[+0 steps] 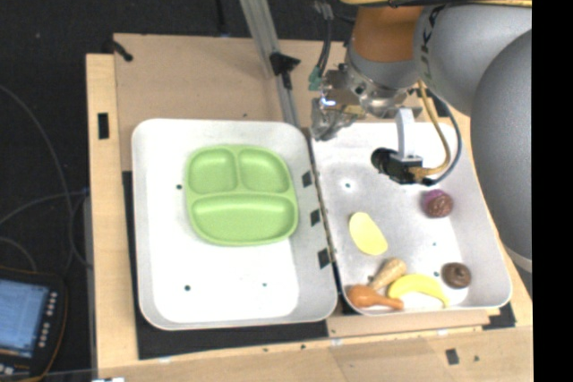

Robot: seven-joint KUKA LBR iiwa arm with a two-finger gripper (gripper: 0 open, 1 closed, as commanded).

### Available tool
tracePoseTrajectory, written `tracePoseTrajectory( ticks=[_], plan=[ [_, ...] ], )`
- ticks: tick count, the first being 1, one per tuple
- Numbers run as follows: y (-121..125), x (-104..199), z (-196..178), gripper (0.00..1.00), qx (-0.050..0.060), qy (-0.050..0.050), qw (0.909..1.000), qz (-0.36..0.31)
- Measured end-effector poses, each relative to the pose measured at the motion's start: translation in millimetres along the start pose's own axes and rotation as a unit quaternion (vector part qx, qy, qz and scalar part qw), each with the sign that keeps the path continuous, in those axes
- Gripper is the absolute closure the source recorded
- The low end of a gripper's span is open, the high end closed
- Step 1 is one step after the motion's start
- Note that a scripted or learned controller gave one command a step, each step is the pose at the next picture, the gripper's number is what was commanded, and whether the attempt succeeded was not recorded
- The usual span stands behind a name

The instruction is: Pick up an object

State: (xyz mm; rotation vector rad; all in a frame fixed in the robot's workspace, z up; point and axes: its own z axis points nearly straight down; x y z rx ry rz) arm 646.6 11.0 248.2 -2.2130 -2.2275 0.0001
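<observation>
Plastic toy food, by the look of it: light, stiff, a bit slick. Yellow oval (367, 233) lies mid right bin (466, 192), well apart from the rest, so it's likely the easiest grab; take it across the narrow width. Carrot (374, 298) and banana (419, 291) bunch at 6 o'clock, touching; harder. Gripper (336, 116) at the bin's 11 o'clock corner; can't tell if it's open or closed. Wrist hides the bin's top edge. Green tray (242, 195) in left bin.
</observation>
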Motion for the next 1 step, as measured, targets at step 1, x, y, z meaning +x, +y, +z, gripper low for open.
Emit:
tracePoseTrajectory(
  ticks=[1],
  plan=[
    [2.2, 46.4, -1.1, 1.00, -0.001, 0.000, 1.0000, 0.000]
  ],
)
